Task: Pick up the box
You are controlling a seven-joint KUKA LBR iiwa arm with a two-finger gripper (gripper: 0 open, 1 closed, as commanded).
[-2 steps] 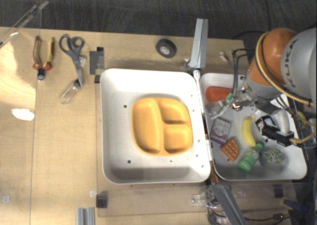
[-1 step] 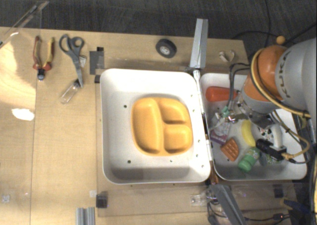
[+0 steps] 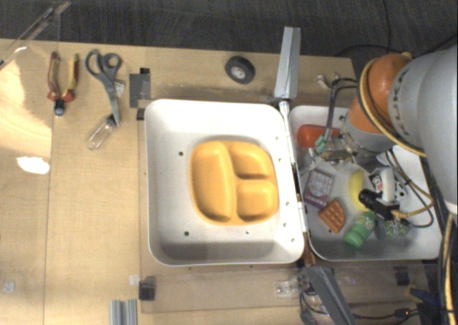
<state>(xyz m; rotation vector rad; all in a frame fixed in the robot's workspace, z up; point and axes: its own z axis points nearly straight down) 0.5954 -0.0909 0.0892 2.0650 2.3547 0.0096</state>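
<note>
- Over the right-hand bin (image 3: pixel 429 248), in the camera view, the gripper (image 3: pixel 330 146) hangs at the end of the grey arm (image 3: pixel 429 102). Its tip is lost among cables and clutter, so I cannot tell whether it is clenched or released, and nothing can be seen grasped in it.
- Just below the gripper, towards the bin's near rim, lies the box (image 3: pixel 318 186), a flat purplish-grey pack that is probably the target. It sits against the wall shared with the left bin (image 3: pixel 164 245).
- To do this step well, the gripper should probably drop straight onto the box, staying off that wall and off the orange waffle-patterned piece (image 3: pixel 332 215) touching the box's lower corner.
- Counted: two bins and one box. Near the gripper are one waffle piece, one green bottle (image 3: pixel 358 230), one yellow item (image 3: pixel 355 186) and one red item (image 3: pixel 309 134).
- Well to the gripper's left, one yellow three-compartment tray (image 3: pixel 232 180) lies in the other bin. Beyond it on the bench are one pair of scissors (image 3: pixel 107 76), one pair of pliers (image 3: pixel 61 80) and one tape roll (image 3: pixel 240 69).
</note>
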